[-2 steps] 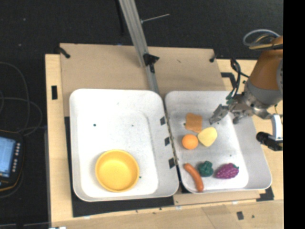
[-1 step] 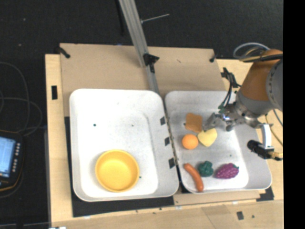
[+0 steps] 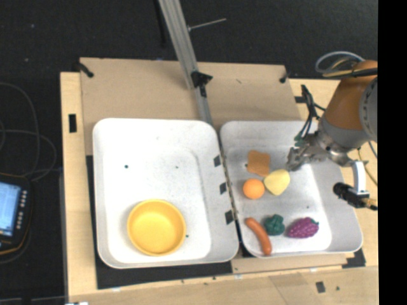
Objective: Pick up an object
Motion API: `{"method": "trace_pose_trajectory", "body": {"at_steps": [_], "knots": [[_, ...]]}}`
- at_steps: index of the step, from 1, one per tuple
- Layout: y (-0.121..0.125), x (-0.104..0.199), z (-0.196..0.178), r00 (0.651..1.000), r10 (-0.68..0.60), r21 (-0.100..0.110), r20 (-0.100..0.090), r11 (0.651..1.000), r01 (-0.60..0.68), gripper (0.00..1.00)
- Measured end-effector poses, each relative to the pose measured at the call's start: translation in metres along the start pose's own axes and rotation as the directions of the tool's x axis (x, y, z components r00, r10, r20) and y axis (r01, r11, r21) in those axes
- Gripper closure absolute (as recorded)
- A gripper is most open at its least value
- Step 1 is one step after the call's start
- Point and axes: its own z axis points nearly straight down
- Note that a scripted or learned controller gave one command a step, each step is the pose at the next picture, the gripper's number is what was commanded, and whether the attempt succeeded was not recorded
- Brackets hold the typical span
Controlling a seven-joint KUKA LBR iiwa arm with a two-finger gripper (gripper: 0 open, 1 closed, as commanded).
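Bench [image 3: 159, 88]: tan board carrying two shallow white bins side by side.

Left bin [image 3: 152, 151]: holds one yellow bowl [image 3: 156, 226], upright, in its near part.

Right bin [image 3: 331, 221]: holds six items.
- Brown bread slice [image 3: 259, 162], toward the far middle.
- Orange [image 3: 254, 189], just near of the bread slice.
- Pale yellow potato-like piece [image 3: 277, 182], beside the orange on its right, possibly touching it.
- Red sausage [image 3: 259, 235], lying at a slant along the near edge.
- Green broccoli-like piece [image 3: 275, 224], just beside the sausage.
- Purple grape bunch [image 3: 301, 227], right of the green piece, apart from it.

Arm: grey with orange band [image 3: 346, 103], reaching in from the right over the right bin.

Hand [image 3: 296, 157]: low over the bin, just right of the bread slice and just beyond the pale yellow piece. Nothing is seen clamped in it; whether it stands apart or together cannot be told, the tips being too small and dark.
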Motion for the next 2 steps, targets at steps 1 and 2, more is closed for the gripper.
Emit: {"method": "trace_pose_trajectory", "body": {"at_steps": [1,2], "knots": [[-0.002,0.002,-0.044,1.0,-0.002,0.0,-0.002,1.0,0.002,1.0],[-0.001,0.0,-0.109,1.0,-0.003,-0.004,0.001,1.0,0.003,1.0]]}}
